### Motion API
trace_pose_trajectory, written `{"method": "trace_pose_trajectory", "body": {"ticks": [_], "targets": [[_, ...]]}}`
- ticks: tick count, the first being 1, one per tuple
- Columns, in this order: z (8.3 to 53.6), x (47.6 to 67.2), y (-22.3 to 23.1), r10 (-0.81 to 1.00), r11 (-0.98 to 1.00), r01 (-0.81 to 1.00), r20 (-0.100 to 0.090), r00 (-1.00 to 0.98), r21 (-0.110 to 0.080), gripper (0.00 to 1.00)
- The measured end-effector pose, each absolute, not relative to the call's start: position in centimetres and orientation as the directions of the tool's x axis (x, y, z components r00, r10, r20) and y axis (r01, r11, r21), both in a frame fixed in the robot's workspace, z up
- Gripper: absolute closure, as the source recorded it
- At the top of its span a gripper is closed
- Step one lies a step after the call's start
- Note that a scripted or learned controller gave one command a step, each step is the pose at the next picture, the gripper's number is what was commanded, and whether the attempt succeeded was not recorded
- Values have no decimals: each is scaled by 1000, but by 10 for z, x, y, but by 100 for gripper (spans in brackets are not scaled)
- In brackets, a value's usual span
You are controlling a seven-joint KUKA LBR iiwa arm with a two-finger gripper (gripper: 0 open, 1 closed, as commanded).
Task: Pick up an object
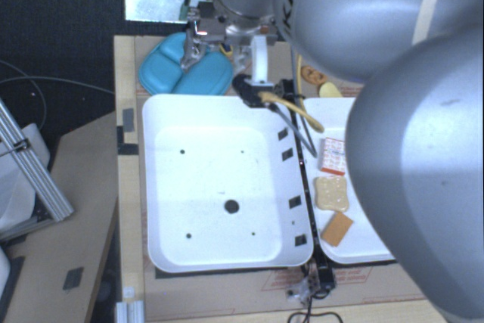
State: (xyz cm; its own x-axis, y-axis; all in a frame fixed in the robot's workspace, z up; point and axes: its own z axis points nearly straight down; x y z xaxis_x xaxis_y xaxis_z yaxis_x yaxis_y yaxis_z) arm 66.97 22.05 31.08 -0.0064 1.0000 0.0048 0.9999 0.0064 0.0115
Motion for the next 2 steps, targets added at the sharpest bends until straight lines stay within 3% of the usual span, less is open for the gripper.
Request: {"method": "trace_pose_trajectory", "body": {"ticks": [1,2], "targets": [[316,669,219,1000,9,1000,2,-9,7,100],[279,578,222,1000,8,1000,-1,-8,-8,100]]}}
